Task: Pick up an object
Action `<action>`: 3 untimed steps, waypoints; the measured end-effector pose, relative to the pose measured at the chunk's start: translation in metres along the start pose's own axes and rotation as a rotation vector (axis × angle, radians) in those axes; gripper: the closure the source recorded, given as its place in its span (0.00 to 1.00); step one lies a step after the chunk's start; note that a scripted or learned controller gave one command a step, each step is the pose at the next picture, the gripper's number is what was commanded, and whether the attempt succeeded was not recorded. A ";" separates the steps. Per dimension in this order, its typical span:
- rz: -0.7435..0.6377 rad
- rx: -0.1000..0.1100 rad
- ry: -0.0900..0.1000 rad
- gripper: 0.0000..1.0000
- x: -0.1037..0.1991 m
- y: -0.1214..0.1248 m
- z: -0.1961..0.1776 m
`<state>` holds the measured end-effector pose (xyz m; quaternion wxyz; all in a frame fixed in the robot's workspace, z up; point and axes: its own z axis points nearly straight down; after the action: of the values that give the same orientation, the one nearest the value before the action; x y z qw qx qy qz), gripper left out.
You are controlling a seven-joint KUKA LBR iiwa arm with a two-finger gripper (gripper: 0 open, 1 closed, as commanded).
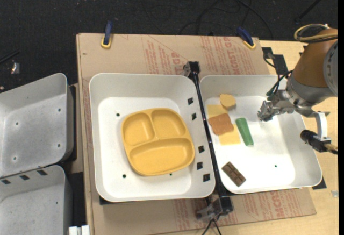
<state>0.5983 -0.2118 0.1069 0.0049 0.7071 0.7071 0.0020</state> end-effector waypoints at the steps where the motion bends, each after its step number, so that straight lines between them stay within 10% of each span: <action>1: -0.002 0.004 0.002 1.00 -0.004 0.002 -0.064; 3: -0.003 0.003 0.001 1.00 0.001 0.013 -0.165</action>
<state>0.6092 -0.2099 0.2721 0.0036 0.7059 0.7083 0.0015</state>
